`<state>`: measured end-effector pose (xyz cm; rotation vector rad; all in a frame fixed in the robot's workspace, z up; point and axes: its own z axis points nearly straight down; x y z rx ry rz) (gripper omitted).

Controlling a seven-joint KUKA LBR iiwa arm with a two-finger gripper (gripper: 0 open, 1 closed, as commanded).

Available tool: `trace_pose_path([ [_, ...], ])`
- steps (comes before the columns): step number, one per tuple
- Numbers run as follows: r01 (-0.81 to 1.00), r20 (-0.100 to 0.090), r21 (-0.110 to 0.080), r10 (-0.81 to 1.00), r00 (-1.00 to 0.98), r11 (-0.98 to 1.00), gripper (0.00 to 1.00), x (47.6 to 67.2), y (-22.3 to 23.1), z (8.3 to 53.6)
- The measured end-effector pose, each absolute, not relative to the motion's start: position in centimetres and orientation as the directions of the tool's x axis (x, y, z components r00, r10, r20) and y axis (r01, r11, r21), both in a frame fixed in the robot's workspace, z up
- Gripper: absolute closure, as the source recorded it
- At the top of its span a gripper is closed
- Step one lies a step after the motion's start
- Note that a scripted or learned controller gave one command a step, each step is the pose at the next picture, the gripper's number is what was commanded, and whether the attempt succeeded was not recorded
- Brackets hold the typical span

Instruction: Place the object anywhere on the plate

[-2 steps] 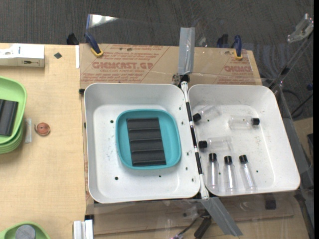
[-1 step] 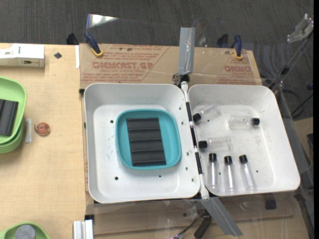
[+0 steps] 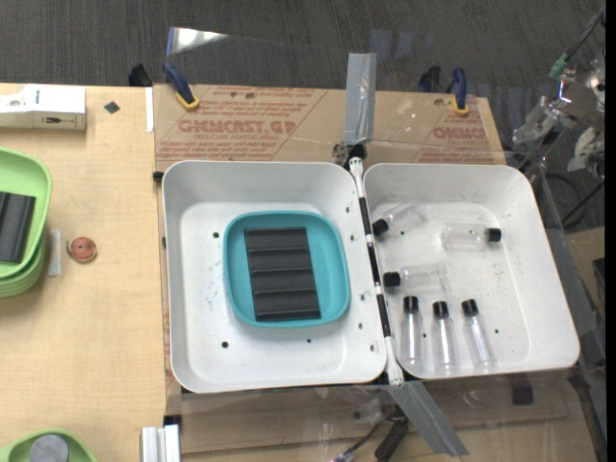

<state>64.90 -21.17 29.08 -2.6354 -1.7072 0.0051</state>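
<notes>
**Bench top and dark floor around the bins**

A dark grey carpeted floor (image 3: 289, 27) is seen along the far side. A light wooden bench (image 3: 87, 354) is spread across the left and near parts. A brown cardboard sheet (image 3: 260, 118) is laid at the far middle, held by blue-and-yellow clamps (image 3: 179, 87). A green tray (image 3: 24, 224) is placed at the left edge.

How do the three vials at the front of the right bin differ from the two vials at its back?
The front vials stand in a neat row, side by side, caps pointing to the bin's back; the back vials lie apart. The front vials lie lengthwise front to back; the back vials lie roughly crosswise, one tilted. All are clear tubes with black caps, lying flat in the right bin, none on the teal plate.
</notes>
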Motion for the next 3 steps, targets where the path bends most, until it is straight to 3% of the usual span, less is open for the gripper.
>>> trace_pose_path([
  [1,0.879,-0.002,-0.002,0.879,0.477,-0.477,0.00,65.9,-17.0,29.5],
  [2,0.925,-0.002,-0.002,0.925,0.381,-0.381,0.00,65.9,-20.5,41.4],
  [3,0.920,-0.002,-0.003,0.920,0.391,-0.391,0.00,65.9,-20.5,27.0],
])
